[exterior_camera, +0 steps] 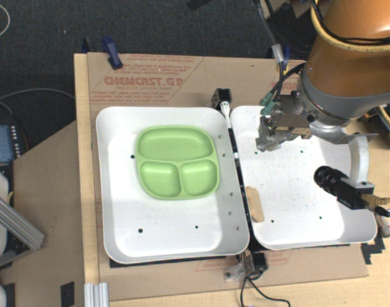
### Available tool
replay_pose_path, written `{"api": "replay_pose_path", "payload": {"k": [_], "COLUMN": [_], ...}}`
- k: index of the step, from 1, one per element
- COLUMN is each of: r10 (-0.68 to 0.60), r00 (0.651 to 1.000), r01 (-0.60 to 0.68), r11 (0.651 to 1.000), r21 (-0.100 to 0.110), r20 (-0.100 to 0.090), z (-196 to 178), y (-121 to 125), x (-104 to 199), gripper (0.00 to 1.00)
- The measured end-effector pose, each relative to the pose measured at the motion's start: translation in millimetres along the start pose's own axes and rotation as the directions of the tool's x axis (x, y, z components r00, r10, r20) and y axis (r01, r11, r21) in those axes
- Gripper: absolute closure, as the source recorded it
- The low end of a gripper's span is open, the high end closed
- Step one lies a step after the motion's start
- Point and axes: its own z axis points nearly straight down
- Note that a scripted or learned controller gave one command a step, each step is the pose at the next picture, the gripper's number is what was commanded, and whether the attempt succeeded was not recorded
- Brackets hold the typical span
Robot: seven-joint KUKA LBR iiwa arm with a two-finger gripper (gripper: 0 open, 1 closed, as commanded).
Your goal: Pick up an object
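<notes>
A light green plate with three compartments lies flat in the left bin, a little back of its middle. My gripper hangs over the back left part of the right bin, close to the rim shared by the two bins. It is well right of the plate, and nothing shows under or in it. A small flat tan piece lies at the left edge of the right bin, in front of the gripper.
The bins sit side by side on a brown board. A blue clamp grips the board's back left edge. The arm's orange and grey body looms over the right bin's back right. Cables run at the far left.
</notes>
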Motion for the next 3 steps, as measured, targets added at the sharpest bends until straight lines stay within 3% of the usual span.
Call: {"api": "replay_pose_path", "payload": {"k": [1,2,3], "r10": [-0.012,-0.001,0.008], "r00": [1.000,1.000,1.000], "r01": [0.012,0.001,-0.008], "r11": [1.000,1.000,1.000], "r21": [0.015,0.027,0.026], "r20": [-0.002,0.005,0.006], "z": [-31.7,4.8,26.6], "y": [-1.6,-2.5,-2.6], "x": [114.7,131.2,72.6], "gripper": [1.00,1.00,1.00]}}
